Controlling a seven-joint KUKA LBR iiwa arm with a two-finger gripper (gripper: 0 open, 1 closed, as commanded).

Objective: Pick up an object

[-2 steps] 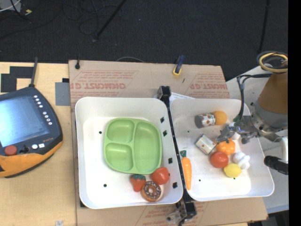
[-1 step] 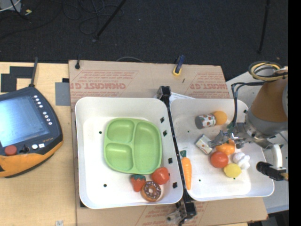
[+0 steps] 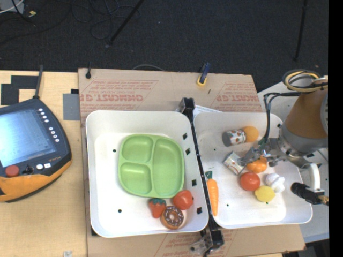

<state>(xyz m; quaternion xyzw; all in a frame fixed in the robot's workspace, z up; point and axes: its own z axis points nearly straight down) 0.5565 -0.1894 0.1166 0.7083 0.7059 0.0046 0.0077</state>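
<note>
Near edge of the left bin (image 3: pixel 102 197): a chocolate-glazed toy doughnut (image 3: pixel 173 217), touching a toy strawberry (image 3: pixel 157 207) to its left and a red toy tomato (image 3: pixel 183 199) just above it. Behind these, a green three-compartment plate (image 3: pixel 151 165) lies flat in the middle of the bin.

On the near part of the divide between the bins, a toy carrot (image 3: pixel 213 195) lies lengthwise, green top pointing away from the viewer, just inside the right bin (image 3: pixel 246 218).

Right bin, near cluster: a yellow toy lemon (image 3: pixel 264 194), touching a white knobbly piece (image 3: pixel 275 182) and just beside a second red tomato (image 3: pixel 250 181). Directly behind the tomato, the hand (image 3: pixel 256 158) is lowered onto a small orange fruit (image 3: pixel 257 166), with a silver-wrapped object (image 3: pixel 233 164) just to its left. Whether the hand is closed on anything cannot be determined; its tips are lost among the objects.

Farther back: a small can (image 3: pixel 234 137) lying on its side, touching an orange ball-shaped fruit (image 3: pixel 250 134).

The arm (image 3: pixel 305 119) enters from the right. On the desk (image 3: pixel 32 218) to the left of the bins rests a teach pendant (image 3: pixel 29 146).
</note>
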